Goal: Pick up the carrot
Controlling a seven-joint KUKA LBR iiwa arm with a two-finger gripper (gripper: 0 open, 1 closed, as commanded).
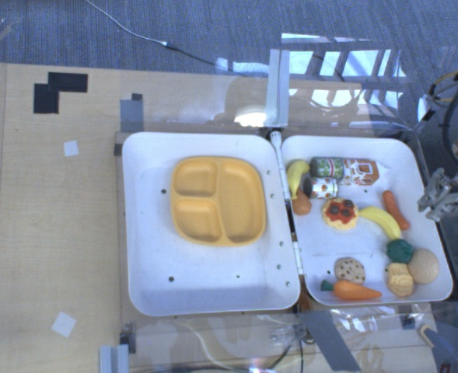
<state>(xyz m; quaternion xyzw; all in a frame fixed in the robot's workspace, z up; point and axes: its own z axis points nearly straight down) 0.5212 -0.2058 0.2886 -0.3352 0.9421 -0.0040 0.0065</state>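
Note:
The carrot (pixel 354 291), orange with a green top, lies flat near the front edge of the right bin (pixel 314 249), its tip pointing right. The gripper (pixel 445 194) hovers at the right rim of that bin, well behind and to the right of the carrot and apart from it. A cookie (pixel 349 269) lies just behind the carrot. A yellow lumpy toy (pixel 400 280) sits to the carrot's right.
The right bin also holds two bananas (pixel 380 221), a pizza slice (pixel 340 214), a sausage (pixel 394 209), cans (pixel 326 167), a carton (pixel 361 172), a green vegetable (pixel 400 249) and a tan roll (pixel 424 265). In the left bin (pixel 151 270) sits a yellow divided plate (pixel 217 200).

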